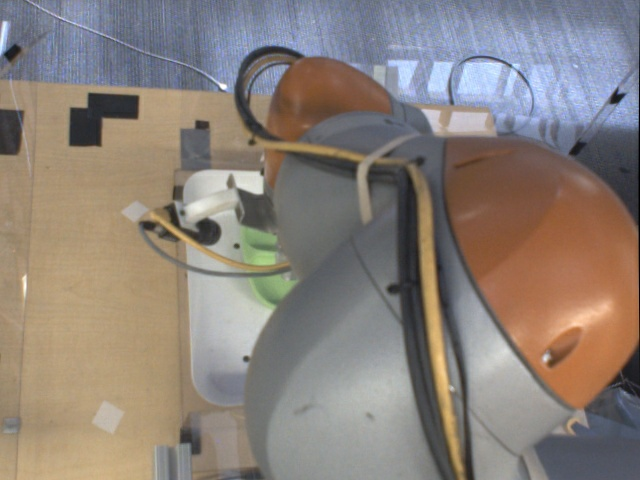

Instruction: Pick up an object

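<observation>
The big grey robot arm with orange shells (420, 298) fills the foreground because it bends over the shallow white plastic bin (215, 353) to reach in. Below its wrist the dark tool (256, 212) sits low at the bin's far end, right by a pale green rounded object (262, 260), probably the intended pick. That object lies in the bin, half hidden under the arm. Whether the tool is wide or narrow I cannot tell. The tan desk (90, 298) spreads leftward.
</observation>
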Motion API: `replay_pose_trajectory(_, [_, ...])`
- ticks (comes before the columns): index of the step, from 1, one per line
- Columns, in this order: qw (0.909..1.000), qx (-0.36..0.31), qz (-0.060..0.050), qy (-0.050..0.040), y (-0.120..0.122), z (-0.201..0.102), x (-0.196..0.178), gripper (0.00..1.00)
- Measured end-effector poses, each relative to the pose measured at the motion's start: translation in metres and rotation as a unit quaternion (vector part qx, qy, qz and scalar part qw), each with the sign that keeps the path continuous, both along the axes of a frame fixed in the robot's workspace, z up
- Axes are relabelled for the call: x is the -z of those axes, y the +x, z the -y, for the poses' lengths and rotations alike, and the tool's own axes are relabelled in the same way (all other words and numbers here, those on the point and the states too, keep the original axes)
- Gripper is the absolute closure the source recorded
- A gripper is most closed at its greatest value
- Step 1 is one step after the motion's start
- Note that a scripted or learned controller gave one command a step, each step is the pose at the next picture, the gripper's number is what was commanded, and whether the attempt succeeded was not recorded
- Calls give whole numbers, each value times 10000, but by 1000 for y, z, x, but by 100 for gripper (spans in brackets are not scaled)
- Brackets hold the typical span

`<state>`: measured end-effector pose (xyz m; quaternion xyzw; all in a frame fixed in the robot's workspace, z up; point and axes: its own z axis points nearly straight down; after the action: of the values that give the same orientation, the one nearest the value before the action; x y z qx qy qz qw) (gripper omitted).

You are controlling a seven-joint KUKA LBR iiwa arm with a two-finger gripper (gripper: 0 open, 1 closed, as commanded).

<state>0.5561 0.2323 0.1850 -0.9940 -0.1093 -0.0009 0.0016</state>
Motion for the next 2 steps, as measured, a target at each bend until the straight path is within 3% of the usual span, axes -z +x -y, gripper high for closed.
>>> replay_pose_trajectory(1, [9741, -2259, -20, -20, -55, 47, 42, 100])
replay_pose_trajectory(2, [9999, -140, 5, 1, -33, 16, -11, 100])
